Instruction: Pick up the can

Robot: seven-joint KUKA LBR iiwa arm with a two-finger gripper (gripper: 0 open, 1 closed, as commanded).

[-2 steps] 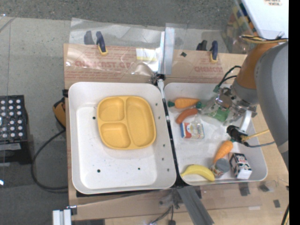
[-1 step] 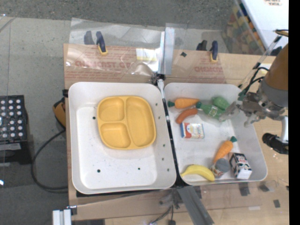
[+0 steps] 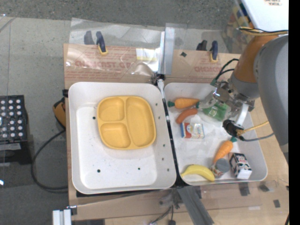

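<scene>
Small grey can [image 3: 222,166] near the bin's front, well apart from the end effector [image 3: 220,102], grip state unclear

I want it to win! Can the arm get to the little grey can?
Probably yes. The can sits open from above in the right bin, though a carrot, banana and small box crowd it closely.

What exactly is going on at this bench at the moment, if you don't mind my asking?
The grey arm reaches into the right bin, its gripper low over a green item near the bin's back. Beside it lie two carrots, a banana and a small carton. The left bin holds a yellow divided plate. I can't tell whether anything is gripped.
</scene>
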